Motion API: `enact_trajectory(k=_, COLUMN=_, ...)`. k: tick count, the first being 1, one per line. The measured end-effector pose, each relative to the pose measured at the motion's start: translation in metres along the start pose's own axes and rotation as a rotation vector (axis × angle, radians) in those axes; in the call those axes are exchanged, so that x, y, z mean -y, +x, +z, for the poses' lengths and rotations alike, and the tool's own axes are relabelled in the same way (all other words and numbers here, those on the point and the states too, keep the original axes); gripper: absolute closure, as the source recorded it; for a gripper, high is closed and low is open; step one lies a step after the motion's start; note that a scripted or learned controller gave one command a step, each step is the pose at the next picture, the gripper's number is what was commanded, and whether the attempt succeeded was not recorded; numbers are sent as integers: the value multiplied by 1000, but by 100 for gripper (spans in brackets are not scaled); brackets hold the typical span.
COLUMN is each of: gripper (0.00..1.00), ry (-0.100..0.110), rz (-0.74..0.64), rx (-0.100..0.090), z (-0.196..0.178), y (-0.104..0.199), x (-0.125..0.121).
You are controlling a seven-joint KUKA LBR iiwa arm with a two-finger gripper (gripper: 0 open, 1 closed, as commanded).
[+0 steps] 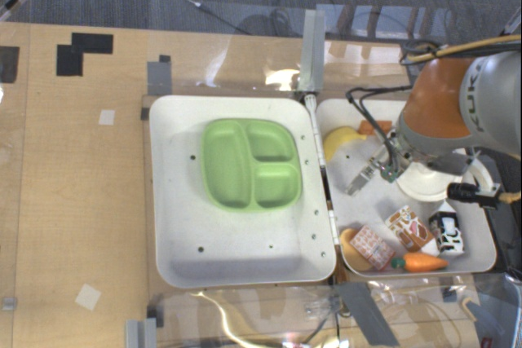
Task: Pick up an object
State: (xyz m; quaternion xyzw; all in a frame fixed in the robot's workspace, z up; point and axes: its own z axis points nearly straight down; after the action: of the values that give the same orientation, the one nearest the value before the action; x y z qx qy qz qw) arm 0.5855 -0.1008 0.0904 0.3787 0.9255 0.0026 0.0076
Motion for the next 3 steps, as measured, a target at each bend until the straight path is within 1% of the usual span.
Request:
enact_trajectory(k=1, gripper=0, ry=6, rz=177, rx=-1, z=2, y=-75, x=64)
enact_trajectory(k=2, gripper=0, ry=1, rz=295, rx=4, z=-2, y=21, x=112)
enact_trajectory(k=3, gripper=0, ry=0, rz=336, rx=15, z=-3, y=57, x=68)
